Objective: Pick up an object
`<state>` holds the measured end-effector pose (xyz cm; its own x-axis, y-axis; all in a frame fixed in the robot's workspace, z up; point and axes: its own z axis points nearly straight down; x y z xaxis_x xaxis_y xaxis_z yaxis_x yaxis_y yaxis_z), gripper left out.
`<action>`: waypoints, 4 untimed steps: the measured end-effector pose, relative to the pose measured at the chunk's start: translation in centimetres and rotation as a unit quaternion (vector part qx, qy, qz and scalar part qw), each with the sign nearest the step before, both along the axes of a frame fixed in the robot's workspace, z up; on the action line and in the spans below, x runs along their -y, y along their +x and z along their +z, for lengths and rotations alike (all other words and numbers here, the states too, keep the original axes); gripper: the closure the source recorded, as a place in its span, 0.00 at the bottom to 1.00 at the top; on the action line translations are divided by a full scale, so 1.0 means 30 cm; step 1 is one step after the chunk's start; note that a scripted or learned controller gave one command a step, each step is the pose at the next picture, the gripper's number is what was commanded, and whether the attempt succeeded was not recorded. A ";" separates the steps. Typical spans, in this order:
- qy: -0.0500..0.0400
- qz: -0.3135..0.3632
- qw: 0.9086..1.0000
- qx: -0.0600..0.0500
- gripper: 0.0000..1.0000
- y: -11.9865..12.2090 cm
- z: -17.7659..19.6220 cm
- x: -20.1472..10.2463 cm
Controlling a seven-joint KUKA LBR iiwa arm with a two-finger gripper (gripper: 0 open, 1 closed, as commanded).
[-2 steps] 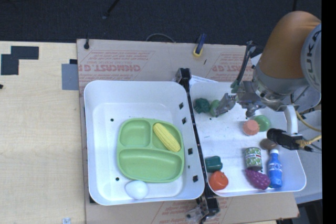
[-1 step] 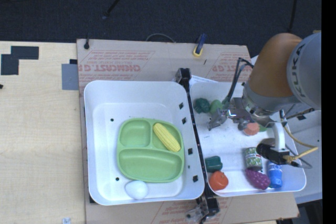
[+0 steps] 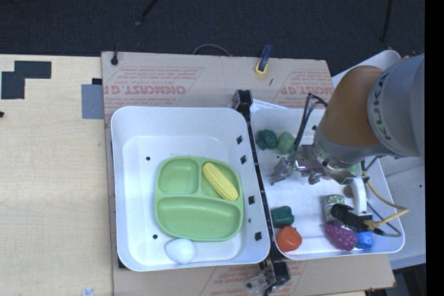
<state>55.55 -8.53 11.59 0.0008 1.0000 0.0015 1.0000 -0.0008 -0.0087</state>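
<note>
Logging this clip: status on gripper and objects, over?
Two-finger gripper over right white bin, nothing seen held. Dark green toy, orange round toy below it. Nothing blocking.

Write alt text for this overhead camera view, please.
A grey-and-orange robot arm hangs its gripper over the right bin of small toys. The left bin holds a green divided plate with corn.

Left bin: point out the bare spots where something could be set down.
In the left bin, bare floor runs along the far wall above the green tray, and down the left wall beside it. The near edge is crowded: a white egg sits against the tray.
</note>
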 end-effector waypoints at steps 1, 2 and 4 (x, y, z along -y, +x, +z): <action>0.000 0.000 1.000 0.001 0.00 -0.003 -0.102 -0.006; 0.000 -0.003 1.000 0.002 1.00 -0.002 -0.063 0.000; -0.001 -0.004 1.000 0.005 1.00 -0.057 0.255 0.033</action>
